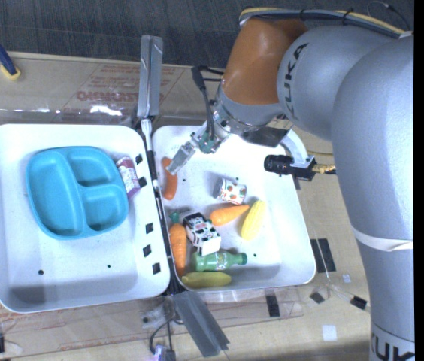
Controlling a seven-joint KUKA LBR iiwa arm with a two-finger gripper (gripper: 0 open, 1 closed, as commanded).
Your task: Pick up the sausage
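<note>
The sausage (169,182) is a short reddish-orange piece lying near the left wall of the right bin (291,235), towards its back. My gripper (176,164) reaches down and left from the orange-banded wrist, with its tip just above the sausage's upper end. From this angle it looks to touch or overlap that end, and I cannot tell whether anything is held.
In the right bin lie a white red-spotted item (231,191), a carrot (228,215), a yellow fruit (253,220), a black-and-white cube (201,232), a second carrot (178,247), a green bottle (219,260) and a banana (206,279). The left bin (16,277) holds a blue divided plate (80,190) and a purple packet (128,175).
</note>
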